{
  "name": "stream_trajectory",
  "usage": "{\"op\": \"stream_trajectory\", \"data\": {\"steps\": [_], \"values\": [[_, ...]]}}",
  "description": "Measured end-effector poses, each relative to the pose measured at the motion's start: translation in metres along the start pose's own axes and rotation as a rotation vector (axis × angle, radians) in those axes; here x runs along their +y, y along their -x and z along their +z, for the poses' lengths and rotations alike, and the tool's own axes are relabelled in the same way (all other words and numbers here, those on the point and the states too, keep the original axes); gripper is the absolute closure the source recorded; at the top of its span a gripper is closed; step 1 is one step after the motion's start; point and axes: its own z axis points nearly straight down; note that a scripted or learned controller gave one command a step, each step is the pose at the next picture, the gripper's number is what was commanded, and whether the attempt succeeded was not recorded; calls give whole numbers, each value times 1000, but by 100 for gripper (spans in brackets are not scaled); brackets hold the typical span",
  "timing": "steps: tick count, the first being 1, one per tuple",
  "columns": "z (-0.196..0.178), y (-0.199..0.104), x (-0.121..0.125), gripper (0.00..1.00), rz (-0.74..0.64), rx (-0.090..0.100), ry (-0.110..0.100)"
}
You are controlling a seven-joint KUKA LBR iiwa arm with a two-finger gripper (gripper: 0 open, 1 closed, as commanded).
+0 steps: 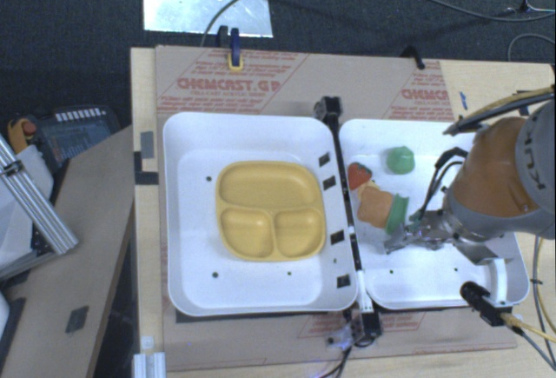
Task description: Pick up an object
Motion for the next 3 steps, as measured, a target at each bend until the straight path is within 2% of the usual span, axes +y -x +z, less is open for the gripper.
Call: {"op": "stream_trajectory", "data": {"steps": [1, 2, 3], "values": [[4, 0, 0, 0, 0, -1, 3], [-7, 0, 2, 100, -1, -1, 6], [-53, -3, 9, 100, -4, -3, 9]]}}
